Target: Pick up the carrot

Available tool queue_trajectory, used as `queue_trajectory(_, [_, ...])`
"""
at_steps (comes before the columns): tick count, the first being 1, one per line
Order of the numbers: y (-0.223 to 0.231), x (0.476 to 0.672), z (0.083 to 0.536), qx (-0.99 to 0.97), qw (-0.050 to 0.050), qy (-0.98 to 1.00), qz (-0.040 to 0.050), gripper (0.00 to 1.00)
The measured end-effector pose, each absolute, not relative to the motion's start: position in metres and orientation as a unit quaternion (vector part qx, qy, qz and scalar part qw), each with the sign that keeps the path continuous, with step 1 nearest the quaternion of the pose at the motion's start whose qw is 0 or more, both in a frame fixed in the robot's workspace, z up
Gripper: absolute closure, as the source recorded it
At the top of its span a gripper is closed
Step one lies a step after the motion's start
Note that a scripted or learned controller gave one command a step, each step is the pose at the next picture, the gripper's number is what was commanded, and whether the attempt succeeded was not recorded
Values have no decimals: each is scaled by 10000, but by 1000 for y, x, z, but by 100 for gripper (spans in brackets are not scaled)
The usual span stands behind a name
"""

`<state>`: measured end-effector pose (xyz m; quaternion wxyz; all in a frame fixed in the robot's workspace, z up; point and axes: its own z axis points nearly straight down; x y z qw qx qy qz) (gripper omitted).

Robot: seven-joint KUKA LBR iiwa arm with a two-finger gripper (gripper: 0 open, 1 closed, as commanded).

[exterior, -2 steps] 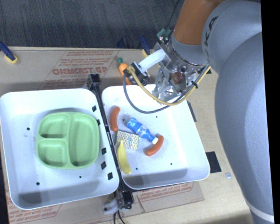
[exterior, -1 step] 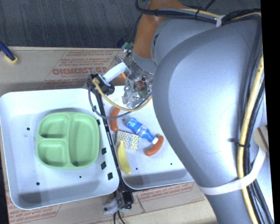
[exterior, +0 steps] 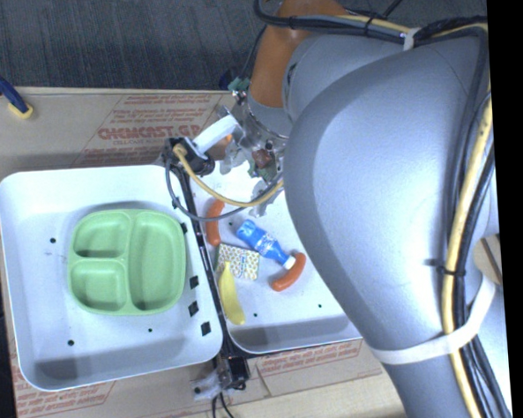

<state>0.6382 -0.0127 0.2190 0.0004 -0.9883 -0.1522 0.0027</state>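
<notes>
The carrot (exterior: 214,221) is seen in the right bin (exterior: 287,335) against its left wall, long axis near 12-to-6, at 7 o'clock from the gripper (exterior: 241,156), whose opening cannot be told.

Pretty even, bright overhead light here, nothing harsh. The white bins (exterior: 28,289) come out clean with just soft grey shadows pooling in their near corners. The big grey arm (exterior: 394,204) has a smooth sheen along its curve, no blown-out glare. Overall it's low-res and a bit soft, and the stuff around the hand (exterior: 257,164) is mushy, hard to make out detail.
</notes>
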Motion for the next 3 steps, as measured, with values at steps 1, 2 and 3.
queue_trajectory(1, [-41, 645, 202, -9840, 24, -1782, 33, 0])
queue_trajectory(2, [-63, 648, 274, -9800, 14, -1992, 16, 0])
queue_trajectory(3, [-93, 610, 152, -9866, 23, -1633, 36, 0])
